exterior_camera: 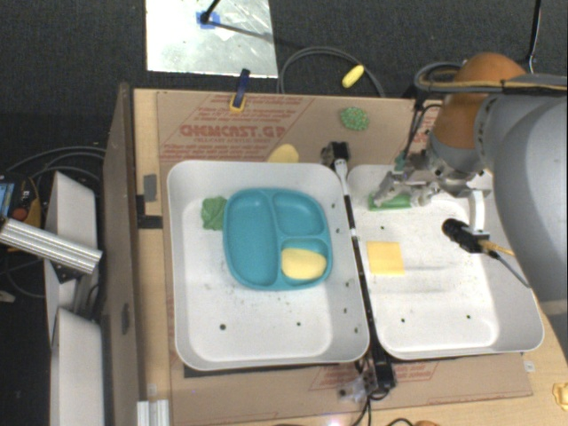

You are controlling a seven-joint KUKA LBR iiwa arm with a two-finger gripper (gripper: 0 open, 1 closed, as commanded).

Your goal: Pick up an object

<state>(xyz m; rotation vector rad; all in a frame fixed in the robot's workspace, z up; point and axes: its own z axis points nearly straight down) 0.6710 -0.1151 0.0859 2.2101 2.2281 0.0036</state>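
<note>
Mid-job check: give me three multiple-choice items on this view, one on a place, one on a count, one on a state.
1. Where does the pale yellow rounded lump lie?
A. in a compartment of the teal divided plastic plate
B. on the brown cardboard
C. in the right bin

2. How many shallow white bins are on the bench?
A. one
B. two
C. three

3. How does the flat yellow square piece lie?
A. propped on the bin wall
B. on the teal plate
C. flat on the floor of the right white bin, apart from the gripper

Key: 1 A, it sits in the plate's lower right compartment; 2 B, two lie side by side; 3 C, bare floor surrounds it.
</note>
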